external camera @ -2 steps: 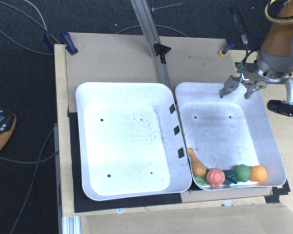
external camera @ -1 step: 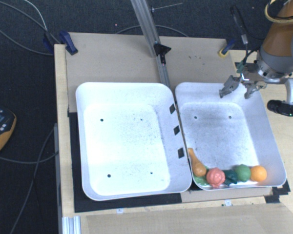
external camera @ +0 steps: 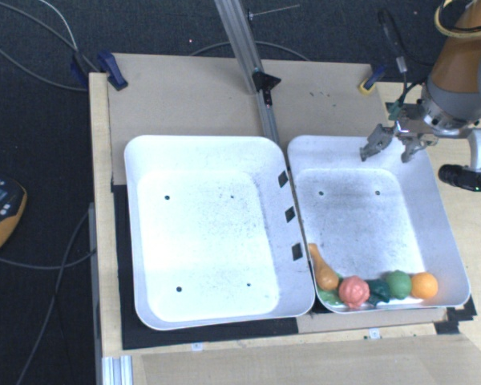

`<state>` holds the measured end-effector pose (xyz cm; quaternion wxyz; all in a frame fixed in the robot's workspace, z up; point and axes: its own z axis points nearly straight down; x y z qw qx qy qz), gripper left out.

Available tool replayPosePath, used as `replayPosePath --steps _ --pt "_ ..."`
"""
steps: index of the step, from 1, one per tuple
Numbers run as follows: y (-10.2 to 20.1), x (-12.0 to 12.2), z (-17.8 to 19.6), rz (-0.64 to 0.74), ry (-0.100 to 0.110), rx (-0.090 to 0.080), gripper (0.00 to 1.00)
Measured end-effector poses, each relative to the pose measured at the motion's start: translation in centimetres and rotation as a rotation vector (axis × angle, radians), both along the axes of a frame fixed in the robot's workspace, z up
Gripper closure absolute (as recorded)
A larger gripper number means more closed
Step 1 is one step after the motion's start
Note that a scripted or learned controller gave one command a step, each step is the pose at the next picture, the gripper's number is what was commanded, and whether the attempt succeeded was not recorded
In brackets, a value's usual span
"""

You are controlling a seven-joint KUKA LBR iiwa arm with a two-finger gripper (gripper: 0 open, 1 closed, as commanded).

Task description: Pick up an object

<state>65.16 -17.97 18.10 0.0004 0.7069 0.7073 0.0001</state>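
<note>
The things to pick from lie in a row along the near edge of the right bin [external camera: 433, 215]; from left to right they are an orange carrot-shaped piece [external camera: 321, 268], a pink ball [external camera: 353, 291], a dark green piece [external camera: 380, 290] partly tucked behind its neighbours, a green ball [external camera: 398, 283] and an orange ball [external camera: 424, 285]; five by my count, though the dark one is too crowded to make out well; the round ones touch or nearly touch each other, and the carrot piece lies slanted, its long axis running from its thin tip up-left down to its thick end beside the pink ball.

The end effector [external camera: 394, 142] hangs over the far edge of the same bin, its two fingers spread apart and grasping nothing; the whole row lies well apart from it, toward the near edge of the view, so the coming move is, as I judge it, a reach across the bare floor of the bin toward the camera; the green and orange balls sit most nearly in line below it.

There are two white bins on the tabletop [external camera: 184, 95]; the left bin [external camera: 144, 215] sits just beside the right one; one arm [external camera: 462, 62] enters from the right.
</note>
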Motion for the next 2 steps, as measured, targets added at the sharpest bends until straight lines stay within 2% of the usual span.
replayPosePath --steps 2 --pt "0.0 0.0 0.0 0.0 0.0 0.0 0.0"
